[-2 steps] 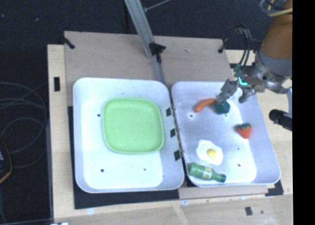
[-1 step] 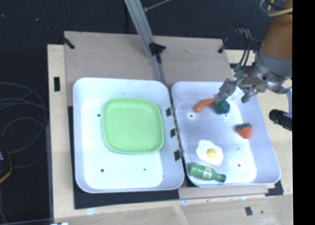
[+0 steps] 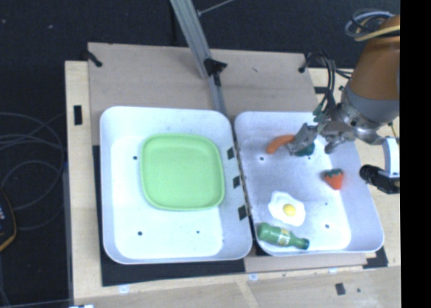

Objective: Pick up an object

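In the right bin (image 3: 350, 232) lie an orange carrot-like piece (image 3: 277, 143) at the upper left, a red strawberry (image 3: 334, 178) to the right, a fried egg (image 3: 287, 209) lower down and a green bottle (image 3: 282, 236) on its side near the front rim. My gripper (image 3: 304, 143) hangs over the right bin, just right of the orange piece and close to touching its end. Nothing shows between its fingers.
The left bin (image 3: 121, 192) holds a light green square plate (image 3: 182, 171). A grey slanted pole (image 3: 190, 27) runs down from the top to the seam between the bins. The arm's orange band (image 3: 378, 64) rises at the right.
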Tool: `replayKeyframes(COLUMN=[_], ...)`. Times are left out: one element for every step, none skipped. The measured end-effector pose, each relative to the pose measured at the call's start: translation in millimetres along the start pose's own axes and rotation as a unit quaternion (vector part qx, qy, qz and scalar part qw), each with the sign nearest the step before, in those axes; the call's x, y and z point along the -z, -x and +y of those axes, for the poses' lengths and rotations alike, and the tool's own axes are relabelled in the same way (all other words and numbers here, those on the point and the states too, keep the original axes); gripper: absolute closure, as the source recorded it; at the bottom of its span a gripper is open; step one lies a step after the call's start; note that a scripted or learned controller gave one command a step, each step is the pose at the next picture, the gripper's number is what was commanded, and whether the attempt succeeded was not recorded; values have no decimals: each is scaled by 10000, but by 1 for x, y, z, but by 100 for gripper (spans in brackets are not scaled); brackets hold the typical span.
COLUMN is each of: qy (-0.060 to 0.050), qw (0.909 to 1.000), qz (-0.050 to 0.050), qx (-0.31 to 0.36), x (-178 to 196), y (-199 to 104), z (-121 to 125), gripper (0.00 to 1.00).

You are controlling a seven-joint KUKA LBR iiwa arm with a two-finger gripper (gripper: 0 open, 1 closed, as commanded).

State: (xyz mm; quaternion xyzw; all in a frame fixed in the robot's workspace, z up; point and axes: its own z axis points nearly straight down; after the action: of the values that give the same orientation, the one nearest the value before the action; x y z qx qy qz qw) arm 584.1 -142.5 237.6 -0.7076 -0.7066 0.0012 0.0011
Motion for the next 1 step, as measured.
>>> replayKeyframes(qy=[1], qw=[10000], qz=[1], qx=[4], x=[-42], y=[-3], z=[-1], gripper=[0])
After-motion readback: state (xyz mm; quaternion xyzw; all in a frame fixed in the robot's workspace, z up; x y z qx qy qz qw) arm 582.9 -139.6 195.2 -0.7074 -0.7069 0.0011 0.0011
